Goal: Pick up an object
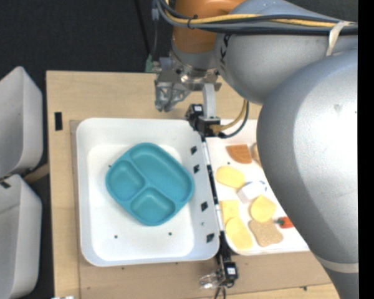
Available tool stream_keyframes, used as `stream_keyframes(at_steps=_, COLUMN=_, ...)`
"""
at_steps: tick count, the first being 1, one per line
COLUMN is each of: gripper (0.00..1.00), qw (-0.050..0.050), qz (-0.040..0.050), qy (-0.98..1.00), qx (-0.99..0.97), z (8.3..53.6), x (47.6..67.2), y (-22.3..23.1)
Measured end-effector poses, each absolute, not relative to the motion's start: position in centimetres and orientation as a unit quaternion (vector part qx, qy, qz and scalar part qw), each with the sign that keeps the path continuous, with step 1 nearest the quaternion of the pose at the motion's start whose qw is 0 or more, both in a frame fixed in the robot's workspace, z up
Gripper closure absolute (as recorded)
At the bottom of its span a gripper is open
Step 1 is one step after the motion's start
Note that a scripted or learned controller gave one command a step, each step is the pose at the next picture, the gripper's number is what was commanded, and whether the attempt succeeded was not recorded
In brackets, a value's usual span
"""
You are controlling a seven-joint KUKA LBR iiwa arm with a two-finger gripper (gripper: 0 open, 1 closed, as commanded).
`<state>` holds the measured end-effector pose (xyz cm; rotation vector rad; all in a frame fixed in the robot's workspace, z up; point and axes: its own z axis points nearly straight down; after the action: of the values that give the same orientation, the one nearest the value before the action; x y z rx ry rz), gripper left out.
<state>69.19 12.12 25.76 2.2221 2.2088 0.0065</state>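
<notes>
Gripper (167, 98): hangs over the bare tabletop, just beyond the far rim of the left bin; whether it is released or clenched I cannot tell, and nothing is seen in it.
Arm (311, 98): grey, with the orange band (202, 8) directly above the gripper; its bulk covers the right part of the view and hides part of the right bin.
Left bin (87, 185): white and shallow, directly below the gripper in the view, its far rim close to it.
Teal tray (149, 182): a three-compartment plate lying flat in the middle of the left bin, below the gripper and well apart from it, turned at a slant to the bin walls.
Right bin (296, 245): white, below and to the right of the gripper, sharing a wall with the left bin.
Yellow pieces (230, 178): several flat rounded shapes in the right bin, spread from its middle toward the near end, well apart from the gripper.
Orange-brown piece (239, 154): flat, at the far end of the right bin, the nearest of that bin's things to the gripper.
Tan piece (265, 232): flat, toast-like, at the near end of the right bin, touching a yellow piece.
White block (252, 190): small, among the yellow pieces.
Tabletop (100, 95): light wood, showing around both bins and under the gripper.
</notes>
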Motion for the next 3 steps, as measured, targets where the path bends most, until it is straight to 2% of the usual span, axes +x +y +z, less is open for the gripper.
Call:
stream_keyframes(at_steps=1, gripper=1.00, qw=0.000, qz=-0.0002, qy=0.707, qx=0.707, z=11.5, x=66.0, y=10.8)
stream_keyframes(at_steps=2, gripper=1.00, qw=0.000, qz=-0.0001, qy=0.708, qx=0.707, z=12.8, x=65.4, y=11.1)
stream_keyframes(at_steps=3, gripper=1.00, qw=0.000, qz=0.0009, qy=0.706, qx=0.708, z=17.5, x=61.0, y=11.3)
